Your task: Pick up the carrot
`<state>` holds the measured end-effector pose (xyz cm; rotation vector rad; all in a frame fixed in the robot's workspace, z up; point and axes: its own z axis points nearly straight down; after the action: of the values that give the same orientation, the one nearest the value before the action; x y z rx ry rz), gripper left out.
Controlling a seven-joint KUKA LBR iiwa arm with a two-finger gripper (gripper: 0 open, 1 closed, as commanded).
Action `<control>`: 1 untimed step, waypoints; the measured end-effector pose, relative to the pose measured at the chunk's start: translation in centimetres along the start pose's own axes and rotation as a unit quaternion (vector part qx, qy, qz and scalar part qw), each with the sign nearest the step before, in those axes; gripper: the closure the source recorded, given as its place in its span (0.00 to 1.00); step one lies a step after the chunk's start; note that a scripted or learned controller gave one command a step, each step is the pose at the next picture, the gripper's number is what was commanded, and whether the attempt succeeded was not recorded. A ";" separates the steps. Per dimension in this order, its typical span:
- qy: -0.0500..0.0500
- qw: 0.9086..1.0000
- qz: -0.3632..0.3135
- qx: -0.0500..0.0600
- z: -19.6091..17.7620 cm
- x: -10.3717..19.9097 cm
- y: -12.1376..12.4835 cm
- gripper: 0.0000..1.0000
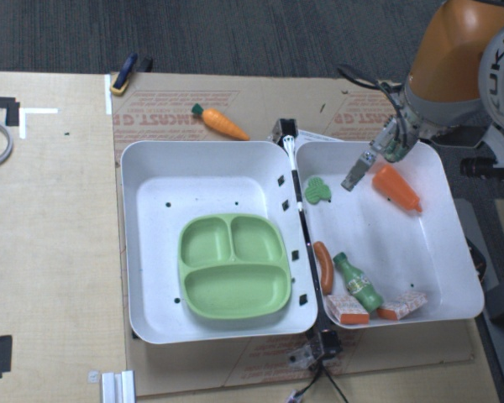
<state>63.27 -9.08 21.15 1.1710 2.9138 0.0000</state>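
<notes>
Bins first: the left bin holds a green divided plate, and the right bin has the clutter. The arm comes in from the right and hangs over the back part of the right bin.

The carrot I'd go for isn't in either bin. It's on the cardboard just behind the left bin's back rim, with a green top, so pretty clearly the real target. Its long axis runs diagonally, leafy end up-left and tip down-right, pointing roughly at where the two bins meet.

The gripper sits low over the right bin, so the carrot is well off to its left in this view and a bit further back, across the rim. I can't tell whether the gripper is spread or pinched together; nothing is visibly clamped in it.

One catch: an orange tapered piece lies just beside the gripper, which could be mistaken for the carrot. Smaller stuff: a broccoli bit, a sausage and a little green bottle.
</notes>
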 end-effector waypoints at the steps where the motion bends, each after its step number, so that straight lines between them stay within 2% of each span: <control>1: 0.000 0.998 -0.062 0.000 1.9 1.3 -0.1 0.00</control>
<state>62.24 -8.27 19.27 0.9881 2.9804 0.0003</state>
